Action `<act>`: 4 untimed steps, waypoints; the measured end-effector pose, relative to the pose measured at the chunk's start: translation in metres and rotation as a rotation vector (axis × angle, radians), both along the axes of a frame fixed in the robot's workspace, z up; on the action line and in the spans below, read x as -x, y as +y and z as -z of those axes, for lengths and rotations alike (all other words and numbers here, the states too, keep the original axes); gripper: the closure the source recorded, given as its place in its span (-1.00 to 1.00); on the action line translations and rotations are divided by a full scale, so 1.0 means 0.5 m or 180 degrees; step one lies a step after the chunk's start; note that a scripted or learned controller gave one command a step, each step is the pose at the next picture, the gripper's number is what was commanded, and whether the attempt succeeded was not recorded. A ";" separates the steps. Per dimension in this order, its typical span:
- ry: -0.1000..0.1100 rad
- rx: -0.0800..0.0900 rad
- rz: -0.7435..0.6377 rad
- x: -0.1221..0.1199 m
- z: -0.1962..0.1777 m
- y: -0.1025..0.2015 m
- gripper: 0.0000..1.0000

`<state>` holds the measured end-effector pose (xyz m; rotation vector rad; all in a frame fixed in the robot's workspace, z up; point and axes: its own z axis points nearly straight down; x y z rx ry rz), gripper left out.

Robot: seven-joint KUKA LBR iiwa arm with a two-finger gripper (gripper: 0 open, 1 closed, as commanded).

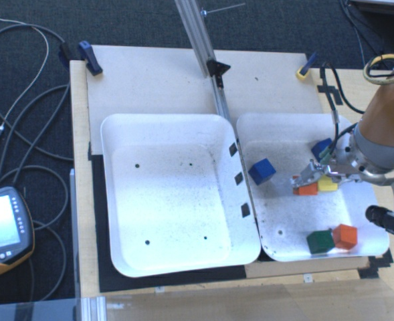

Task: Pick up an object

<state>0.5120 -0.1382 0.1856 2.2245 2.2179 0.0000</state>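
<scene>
**Gripper low over the right bin**

You have the gripper (308, 176) down near the right bin's (277, 129) right wall, just above a small orange block (307, 190) and beside a yellow piece (328, 185). You cannot tell whether it grips anything. A blue cube (261, 171) sits toward the left wall; green (320, 241) and orange (345, 236) blocks touch near the front edge.

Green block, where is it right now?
The green block sits in the right bin, near its front edge, touching the orange block on its right.
</scene>
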 end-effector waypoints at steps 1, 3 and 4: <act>0.0007 -0.0017 -0.0033 0.019 -0.036 0.137 1.00; -0.0007 -0.0012 -0.0036 0.063 -0.091 0.414 1.00; 0.0000 -0.0001 -0.0016 -0.026 -0.064 0.409 1.00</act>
